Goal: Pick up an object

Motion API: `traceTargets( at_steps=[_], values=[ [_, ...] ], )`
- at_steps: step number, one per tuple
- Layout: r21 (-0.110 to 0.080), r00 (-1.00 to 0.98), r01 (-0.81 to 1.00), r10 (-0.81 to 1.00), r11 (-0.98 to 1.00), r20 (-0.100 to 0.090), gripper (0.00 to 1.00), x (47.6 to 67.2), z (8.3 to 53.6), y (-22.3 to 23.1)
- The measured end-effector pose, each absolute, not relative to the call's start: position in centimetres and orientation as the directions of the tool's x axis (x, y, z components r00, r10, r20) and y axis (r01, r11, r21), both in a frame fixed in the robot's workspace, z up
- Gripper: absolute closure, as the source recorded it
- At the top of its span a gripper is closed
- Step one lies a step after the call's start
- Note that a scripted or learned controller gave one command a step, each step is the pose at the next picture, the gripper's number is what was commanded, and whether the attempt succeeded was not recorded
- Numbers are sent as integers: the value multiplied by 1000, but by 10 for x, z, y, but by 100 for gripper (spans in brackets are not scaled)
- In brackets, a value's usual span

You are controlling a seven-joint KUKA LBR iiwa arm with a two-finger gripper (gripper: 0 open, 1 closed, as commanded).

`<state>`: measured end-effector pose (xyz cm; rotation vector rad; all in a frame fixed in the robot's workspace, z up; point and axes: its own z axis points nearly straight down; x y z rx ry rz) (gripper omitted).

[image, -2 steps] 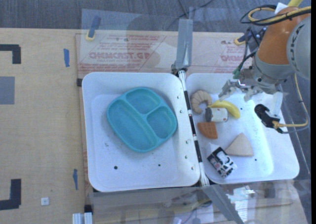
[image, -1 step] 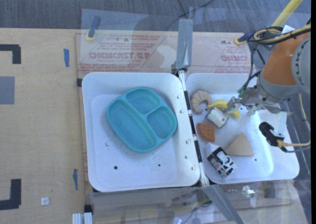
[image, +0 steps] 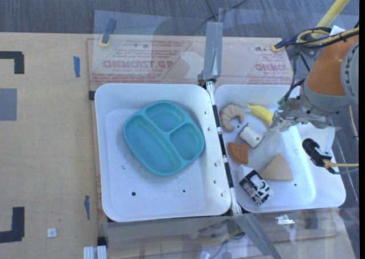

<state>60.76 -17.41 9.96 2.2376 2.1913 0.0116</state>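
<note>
Holding six small items, right bin (image: 328, 192); one teal tray (image: 164, 137) left

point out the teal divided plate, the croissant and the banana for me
teal divided plate (image: 163, 138), camera view, on the ridge where its three compartments meet
croissant (image: 231, 114), camera view, on the middle of its curved body
banana (image: 259, 113), camera view, on the middle of its yellow length

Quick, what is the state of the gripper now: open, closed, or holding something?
Gripper: cannot be told. It is low over the right bin, next to the yellow banana.
</note>
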Motion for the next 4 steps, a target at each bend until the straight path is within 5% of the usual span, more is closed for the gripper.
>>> traceTargets(
  at_steps=[1,2,3,4],
  values=[
    [12,21,1000,1000,-21,-2,0,608,100,-174],
    [5,-83,997,997,83,-3,0,639,88,-173],
    [11,-80,997,997,80,-5,100,640,99,-174],
    [1,83,997,997,-83,-1,100,614,204,-136]
  ],
)
